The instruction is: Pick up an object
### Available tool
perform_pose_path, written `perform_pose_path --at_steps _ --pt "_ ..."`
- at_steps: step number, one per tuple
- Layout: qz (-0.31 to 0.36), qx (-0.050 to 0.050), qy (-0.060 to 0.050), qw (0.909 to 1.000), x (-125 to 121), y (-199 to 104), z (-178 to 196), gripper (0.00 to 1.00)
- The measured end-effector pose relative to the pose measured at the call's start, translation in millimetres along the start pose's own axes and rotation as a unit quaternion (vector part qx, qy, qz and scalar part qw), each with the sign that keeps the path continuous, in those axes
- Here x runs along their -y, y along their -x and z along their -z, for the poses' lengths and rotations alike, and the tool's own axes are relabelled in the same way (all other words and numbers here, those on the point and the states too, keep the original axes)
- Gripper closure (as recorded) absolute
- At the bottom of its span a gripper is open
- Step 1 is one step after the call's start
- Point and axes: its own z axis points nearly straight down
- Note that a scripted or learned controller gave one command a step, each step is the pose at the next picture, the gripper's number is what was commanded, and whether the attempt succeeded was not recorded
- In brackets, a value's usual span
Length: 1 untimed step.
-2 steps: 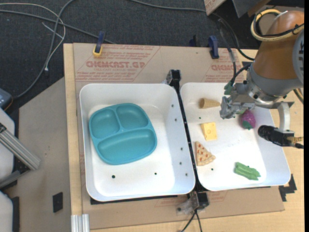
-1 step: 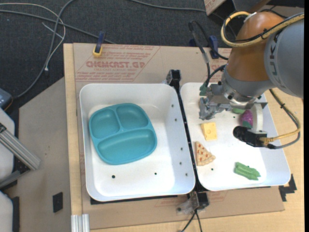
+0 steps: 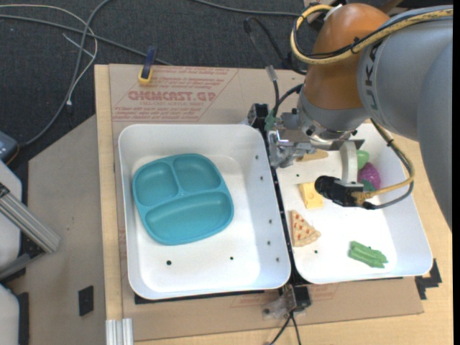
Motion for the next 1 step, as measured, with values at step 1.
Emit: perform_pose_path --at_steps 1 --pt "0.0 0.0 0.0 1.0 -17.8 -47.7 -9.8 1.0"
